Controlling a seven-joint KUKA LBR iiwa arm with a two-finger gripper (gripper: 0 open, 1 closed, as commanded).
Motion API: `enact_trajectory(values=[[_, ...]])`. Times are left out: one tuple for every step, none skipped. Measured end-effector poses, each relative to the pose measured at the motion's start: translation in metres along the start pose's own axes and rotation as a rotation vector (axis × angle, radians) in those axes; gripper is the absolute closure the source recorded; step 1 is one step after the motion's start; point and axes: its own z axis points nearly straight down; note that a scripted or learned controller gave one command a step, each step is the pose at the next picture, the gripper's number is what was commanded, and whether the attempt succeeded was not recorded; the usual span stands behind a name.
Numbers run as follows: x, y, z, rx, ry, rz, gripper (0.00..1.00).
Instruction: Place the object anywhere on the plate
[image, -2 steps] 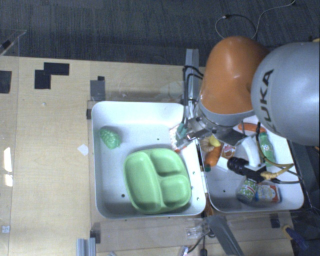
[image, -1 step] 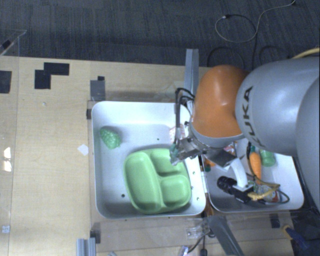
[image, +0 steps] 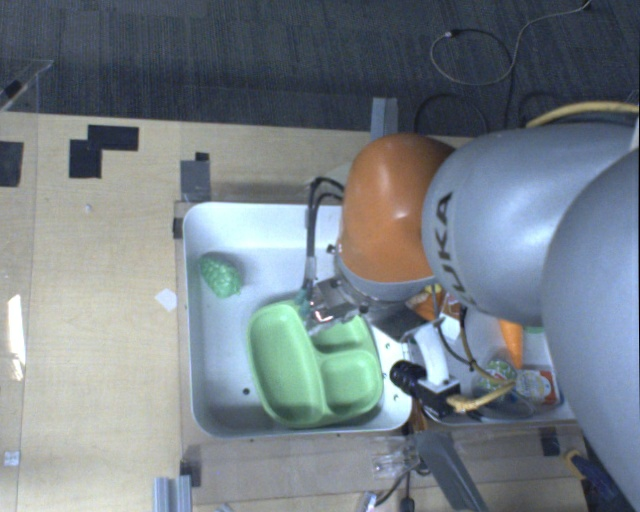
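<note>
1. The green divided plate (image: 312, 368) is lying in the left bin (image: 205, 400), toward the bin's near edge, and it serves as the landmark here.
2. A small green lumpy object (image: 220, 276) is sitting on the bin floor up and to the left of the plate, well apart from it and close to the bin's far left corner.
3. The grey arm (image: 540, 250) with its orange band (image: 385, 215) is reaching in over the plate's upper right part, and the gripper (image: 325, 305) is hanging just above the plate's far rim.
4. Whether the fingers are spread or closed cannot be told from this angle, nor whether anything is between them; the wrist is hiding most of them.
5. Judging by position, the step in hand is either a release over the plate or an approach with nothing carried.
6. If the green object is the task's thing, the next move is calling for a shift up and left of the plate, a descent, and a firm closing on it.
7. Other items (image: 515, 380) are lying in the right bin, beyond the plate's right side.
</note>
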Motion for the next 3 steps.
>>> enact_trajectory(values=[[0.003, 0.004, -0.003, 0.001, 0.000, -0.001, 1.00], [-0.001, -0.004, 0.024, 0.001, 0.000, -0.013, 1.00], [-0.005, -0.005, 0.005, 0.000, 0.000, -0.024, 1.00]])
